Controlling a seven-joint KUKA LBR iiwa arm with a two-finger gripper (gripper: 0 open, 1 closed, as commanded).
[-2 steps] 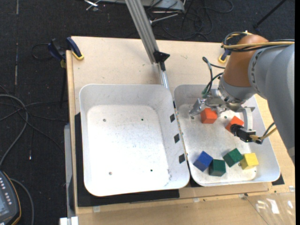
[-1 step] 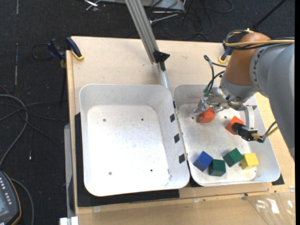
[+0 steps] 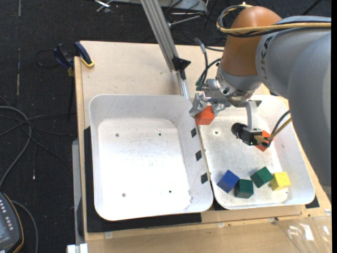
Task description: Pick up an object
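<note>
Camera view: we look down at a slant on a tan wooden bench (image 3: 131, 70) carrying two shallow white plastic bins side by side.
Arm: the grey arm with its orange band (image 3: 251, 28) reaches in from the right and bends down over the far left corner of the right white bin (image 3: 295, 157).
Claw: we see the metal claw (image 3: 206, 108) pointing down beside the ridge where the two bins meet.
Claw state: its fingers are closed in on a small orange-red block (image 3: 205, 115), which sits between them at the tips.
Task thing: the orange-red block is at the claw's tips, over the right bin's far left corner; we cannot tell whether it is clear of the floor.
Other blocks: a blue cube (image 3: 228, 181), a dark green cube (image 3: 244, 188), a green cube (image 3: 261, 176) and a yellow cube (image 3: 280, 181) cluster near the right bin's near edge, well apart from the claw.
Left white bin (image 3: 100, 141): we see its speckled floor.
Near the bench's far left corner: a blue and yellow clamp (image 3: 79, 54).
</note>
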